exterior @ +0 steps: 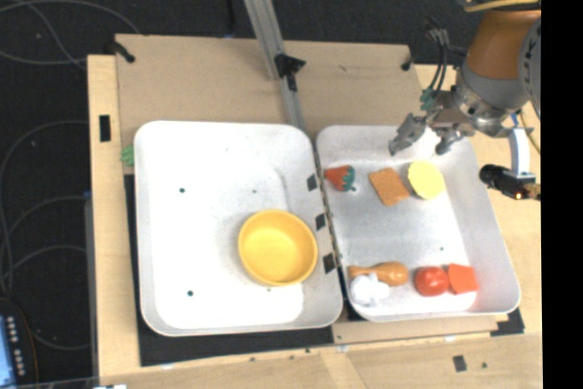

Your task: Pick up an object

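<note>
The yellow bowl (277, 247) sits in the left bin (182, 159), close to the wall it shares with the right bin (478, 223). In that right bin, the red piece (341, 179) lies nearest the bowl. Farther from the bowl lie the tan slab (389, 187) and the yellow disc (425, 180), touching each other. The pincer (426, 138) hangs just above the disc, fingers spread wide, holding nothing.
</note>
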You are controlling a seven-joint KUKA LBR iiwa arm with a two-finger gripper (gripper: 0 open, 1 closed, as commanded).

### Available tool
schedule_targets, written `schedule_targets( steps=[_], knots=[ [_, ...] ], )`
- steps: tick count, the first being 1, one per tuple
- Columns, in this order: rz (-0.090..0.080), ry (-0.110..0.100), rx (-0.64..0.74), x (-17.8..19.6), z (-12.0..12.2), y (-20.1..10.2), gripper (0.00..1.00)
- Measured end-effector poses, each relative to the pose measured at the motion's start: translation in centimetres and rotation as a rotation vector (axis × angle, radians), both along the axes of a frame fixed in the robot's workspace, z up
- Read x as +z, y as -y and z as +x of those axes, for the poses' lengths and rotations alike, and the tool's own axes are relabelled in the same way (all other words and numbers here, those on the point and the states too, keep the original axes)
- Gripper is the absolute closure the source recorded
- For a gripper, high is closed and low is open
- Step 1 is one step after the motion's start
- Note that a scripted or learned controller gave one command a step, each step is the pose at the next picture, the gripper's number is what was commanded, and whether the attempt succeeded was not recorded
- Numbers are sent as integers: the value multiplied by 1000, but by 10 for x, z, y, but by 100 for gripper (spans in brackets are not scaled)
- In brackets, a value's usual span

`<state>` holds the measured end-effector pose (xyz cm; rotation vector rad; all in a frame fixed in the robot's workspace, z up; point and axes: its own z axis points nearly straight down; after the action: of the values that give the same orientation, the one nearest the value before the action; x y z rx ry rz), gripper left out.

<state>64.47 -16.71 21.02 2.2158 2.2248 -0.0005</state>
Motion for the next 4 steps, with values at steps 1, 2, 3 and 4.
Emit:
schedule_targets(
  steps=[1,2,3,4],
  knots=[
    [-1,0,0,0,0,0,0],
    [-1,-4,-3,-46,-2,2,0],
    [-1,-3,-1,-105,3,2,0],
    [-2,-1,-2,-109,4,3,0]
  ],
)
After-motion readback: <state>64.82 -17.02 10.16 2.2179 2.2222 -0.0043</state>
